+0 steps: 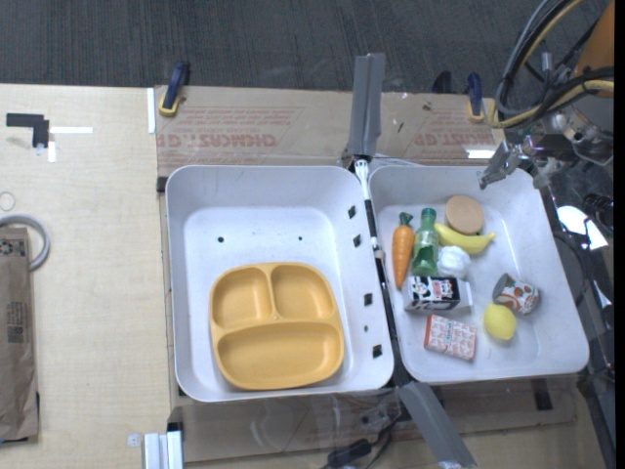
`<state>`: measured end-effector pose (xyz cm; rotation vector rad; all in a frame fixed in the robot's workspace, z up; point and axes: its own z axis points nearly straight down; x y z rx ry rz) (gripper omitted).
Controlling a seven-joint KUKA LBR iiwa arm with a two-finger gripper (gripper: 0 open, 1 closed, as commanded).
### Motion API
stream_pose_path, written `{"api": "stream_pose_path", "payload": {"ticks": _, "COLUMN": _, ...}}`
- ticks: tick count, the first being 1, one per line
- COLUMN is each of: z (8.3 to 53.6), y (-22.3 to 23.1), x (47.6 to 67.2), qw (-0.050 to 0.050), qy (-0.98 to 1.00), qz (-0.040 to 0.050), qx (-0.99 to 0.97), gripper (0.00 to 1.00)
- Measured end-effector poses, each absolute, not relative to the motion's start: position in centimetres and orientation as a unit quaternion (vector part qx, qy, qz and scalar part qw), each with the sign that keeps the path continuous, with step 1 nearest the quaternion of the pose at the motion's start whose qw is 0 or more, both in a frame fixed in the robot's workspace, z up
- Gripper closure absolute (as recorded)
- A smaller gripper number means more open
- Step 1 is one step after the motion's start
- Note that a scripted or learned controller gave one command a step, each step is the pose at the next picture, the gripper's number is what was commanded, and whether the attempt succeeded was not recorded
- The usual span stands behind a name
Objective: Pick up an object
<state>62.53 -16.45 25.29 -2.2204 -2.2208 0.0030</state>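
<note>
The right bin (547, 360) holds several toy foods: an orange carrot (402, 252), a green bottle (425, 242), a banana (467, 239), a round brown bun (465, 213), a small white lump (452, 259), a black-and-white carton (433, 293), a red and white box (450, 337), a lemon (500, 322) and a brown packet (516, 294). My gripper (495, 170) hangs over the bin's far right corner, up and to the right of the bun. It is apart from every object and nothing is seen in it.
The left bin (195, 213) contains a yellow divided plate (277, 325). A grey post (366, 106) stands behind the seam between the bins. Cables and the arm (566, 86) crowd the upper right. A brown paper bag (15, 330) lies at the far left.
</note>
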Motion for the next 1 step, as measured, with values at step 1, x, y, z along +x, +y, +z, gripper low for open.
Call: {"api": "stream_pose_path", "payload": {"ticks": 1, "z": 11.36, "y": -19.87, "x": 58.47, "qw": 0.000, "qy": -0.725, "qz": 0.0010, "qx": -0.689, "gripper": 0.00}}
